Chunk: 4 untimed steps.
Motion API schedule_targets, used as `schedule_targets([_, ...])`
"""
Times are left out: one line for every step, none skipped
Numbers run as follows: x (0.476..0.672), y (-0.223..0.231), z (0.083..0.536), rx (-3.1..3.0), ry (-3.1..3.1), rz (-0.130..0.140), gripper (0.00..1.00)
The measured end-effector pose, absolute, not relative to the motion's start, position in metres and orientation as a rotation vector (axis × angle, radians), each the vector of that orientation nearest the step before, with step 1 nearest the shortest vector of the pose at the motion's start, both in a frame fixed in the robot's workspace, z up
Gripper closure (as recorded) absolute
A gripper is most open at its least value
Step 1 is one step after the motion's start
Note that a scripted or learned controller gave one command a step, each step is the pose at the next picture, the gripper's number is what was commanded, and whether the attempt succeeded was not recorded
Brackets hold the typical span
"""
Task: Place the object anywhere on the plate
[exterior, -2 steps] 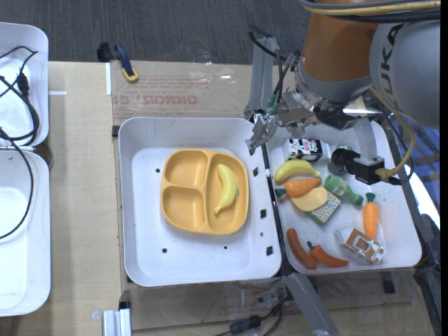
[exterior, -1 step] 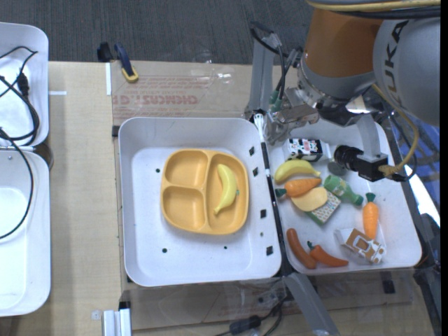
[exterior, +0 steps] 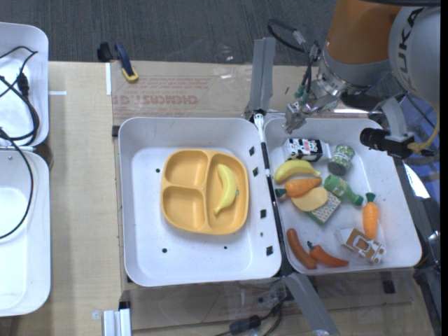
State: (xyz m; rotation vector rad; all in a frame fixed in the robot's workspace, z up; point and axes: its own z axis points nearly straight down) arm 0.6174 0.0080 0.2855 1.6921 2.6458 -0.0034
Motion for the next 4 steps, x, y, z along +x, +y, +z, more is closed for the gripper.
schedule_targets([0.659, 0.126, 0.237, 1.353, 2.834, -0.002, 1.00])
schedule_targets([0.617, 0.048, 0.372, 1.409, 2.806, -0.002, 1.00])
schedule_targets([0.510, 0.027, 0.389, 1.465, 2.779, -0.003, 1.00])
schedule_targets([0.563, 0.092, 0.336, 1.680, 2.655, -0.005, 1.00])
